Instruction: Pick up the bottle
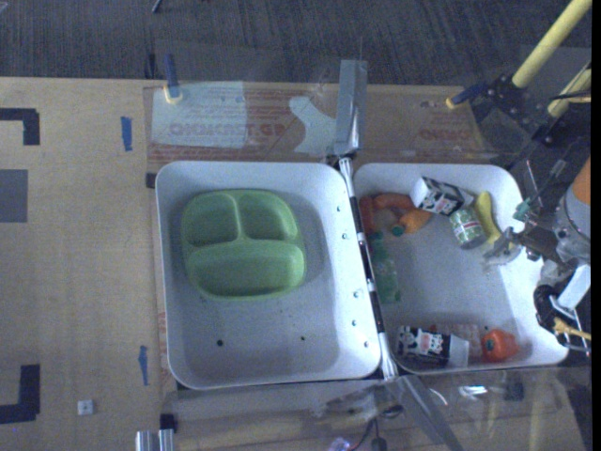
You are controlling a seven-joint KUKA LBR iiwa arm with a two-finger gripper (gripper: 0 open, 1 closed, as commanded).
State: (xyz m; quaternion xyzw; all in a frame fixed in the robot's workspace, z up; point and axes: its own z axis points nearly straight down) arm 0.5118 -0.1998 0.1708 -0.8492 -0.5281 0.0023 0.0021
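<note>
At the near edge of the right bin (526,318), a cow-patterned carton (428,344) lies on its side with a round orange-red fruit (500,344) just beside it, toward the bin's right corner. Above them in the camera view, the grey arm (563,252) reaches in from the right over the bin's right wall, its orange band (584,188) showing at the frame's edge. The wrist points leftward and down, bringing the gripper (502,245) just inside the right wall, low over bare bin floor. It grips nothing, and whether it is spread or closed cannot be made out at this angle and size.

The bottle (383,272), translucent green, lies on its side along the opposite, left wall of the same bin, its length running with the wall. It is well apart from the gripper, with the open middle of the bin floor between them.

Farther back, at the bin's far end, an orange item (399,216) sits near the bottle's far end. A second small cow-patterned carton (438,195), a green-labelled can (465,228) and a yellow banana-like piece (485,214) cluster toward the far right corner, near the gripper. In the left bin (188,346), a green divided plate (242,242) rests toward the far left side.
</note>
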